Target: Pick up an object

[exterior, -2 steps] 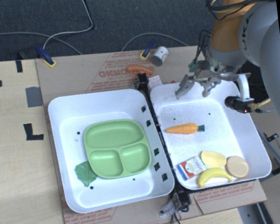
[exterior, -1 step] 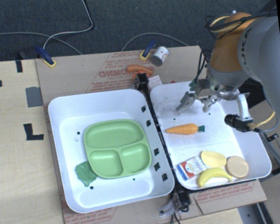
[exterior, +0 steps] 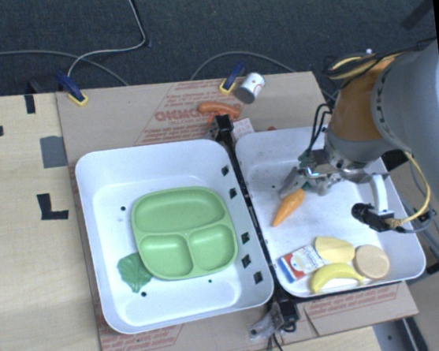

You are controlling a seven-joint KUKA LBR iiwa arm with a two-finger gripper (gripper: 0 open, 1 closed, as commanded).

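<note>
**Over the right bin: claw low beside the carrot**

Over the right bin (exterior: 258, 152), the claw (exterior: 305, 177) sits low above the bin floor, reaching in from the right on the grey arm (exterior: 407, 120) with its orange band (exterior: 354, 110). Its fingers appear slightly parted, with nothing seen between them, though the view is too coarse to be sure. The carrot (exterior: 287, 206) lies on the bin floor just below and left of the claw, tilted, its thick end close to the fingertips; contact cannot be confirmed.

Along the near edge of the right bin lies a cluster: a small red-and-white carton (exterior: 298, 263), a yellow lemon-like piece (exterior: 333, 248), a banana (exterior: 334, 277) and a tan round piece (exterior: 371, 262). These lie close together, several touching, and well apart from the claw.

The left bin (exterior: 93, 178) holds a green divided plate (exterior: 184, 232), lying flat near the centre. A green leafy item (exterior: 134, 272) lies at the plate's lower left corner, partly tucked under it.

Both bins rest side by side on a cardboard sheet (exterior: 117, 116) on the worktop (exterior: 23, 258). Behind the bins, on the cardboard, lie an orange sausage-shaped item (exterior: 219, 107) and a small white cylinder (exterior: 249, 87).
</note>
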